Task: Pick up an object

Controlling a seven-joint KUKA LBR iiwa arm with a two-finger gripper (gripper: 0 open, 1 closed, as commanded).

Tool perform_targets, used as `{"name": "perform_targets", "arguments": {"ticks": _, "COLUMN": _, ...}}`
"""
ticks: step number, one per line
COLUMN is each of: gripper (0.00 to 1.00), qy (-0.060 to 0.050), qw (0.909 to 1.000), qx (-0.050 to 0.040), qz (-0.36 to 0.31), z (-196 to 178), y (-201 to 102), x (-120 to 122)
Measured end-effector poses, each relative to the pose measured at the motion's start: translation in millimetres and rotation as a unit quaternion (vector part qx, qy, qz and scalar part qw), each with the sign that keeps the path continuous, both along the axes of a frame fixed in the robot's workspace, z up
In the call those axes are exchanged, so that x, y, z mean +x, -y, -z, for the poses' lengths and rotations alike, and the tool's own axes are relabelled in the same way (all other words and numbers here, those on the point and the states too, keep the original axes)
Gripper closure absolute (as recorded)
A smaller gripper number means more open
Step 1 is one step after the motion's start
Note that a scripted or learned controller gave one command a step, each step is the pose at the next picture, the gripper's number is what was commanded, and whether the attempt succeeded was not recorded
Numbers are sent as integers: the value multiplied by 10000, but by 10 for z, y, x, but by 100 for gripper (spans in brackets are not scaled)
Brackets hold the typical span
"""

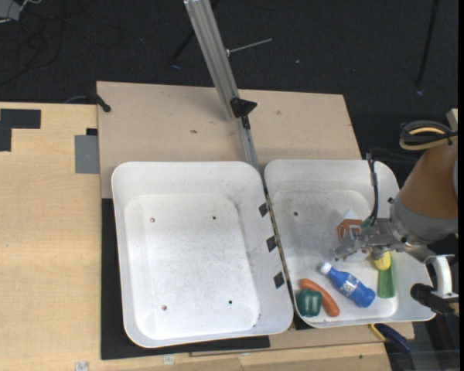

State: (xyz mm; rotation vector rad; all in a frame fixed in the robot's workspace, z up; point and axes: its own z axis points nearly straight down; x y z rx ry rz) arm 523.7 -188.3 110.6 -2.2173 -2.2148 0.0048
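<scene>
Jaws of the two-finger gripper (354, 240) hang low over the right shallow white bin (317, 184), and whether they are parted or closed is not something this view settles; the metal tips blur into a small reddish-brown block (349, 229) that lies right at them. Nothing can be seen clearly caught between them, so no grasp can be claimed.

Just beyond the tips, toward the near edge of the bin, lies a blue plastic bottle with a white cap (348, 283). Its long axis runs slantwise, cap pointing up-left toward the gripper and body trailing down-right. Beside it on the right stands a green cylinder topped with yellow (385, 277), lying under the grey wrist with the orange band (429, 192). Farther left along the near wall rest an orange carrot-shaped toy (322, 295) and a dark green chunky piece (308, 304), touching each other.

My judgement: the reddish-brown block is the nearest candidate, practically at the tips, while the bottle calls for a short shift toward the near wall and a turn to close across its slanted body.

The left white bin (139, 184) sits well apart from the action.
</scene>
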Motion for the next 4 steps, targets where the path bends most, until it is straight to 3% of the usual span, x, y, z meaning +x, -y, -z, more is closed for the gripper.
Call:
{"name": "perform_targets", "arguments": {"ticks": 1, "gripper": 100, "qy": 15, "qw": 10000, "qx": -8, "qz": 30, "z": -123, "y": 19, "x": 3}}
{"name": "perform_targets", "arguments": {"ticks": 2, "gripper": 100, "qy": 53, "qw": 10000, "qx": -19, "qz": -16, "z": -725, "y": -5, "x": 77}}
{"name": "perform_targets", "arguments": {"ticks": 3, "gripper": 100, "qy": 44, "qw": 10000, "qx": -17, "qz": -12, "z": -1056, "y": 1, "x": 82}}
{"name": "perform_targets", "arguments": {"ticks": 4, "gripper": 100, "qy": 24, "qw": 10000, "qx": 0, "qz": -29, "z": -1102, "y": -468, "x": 123}}
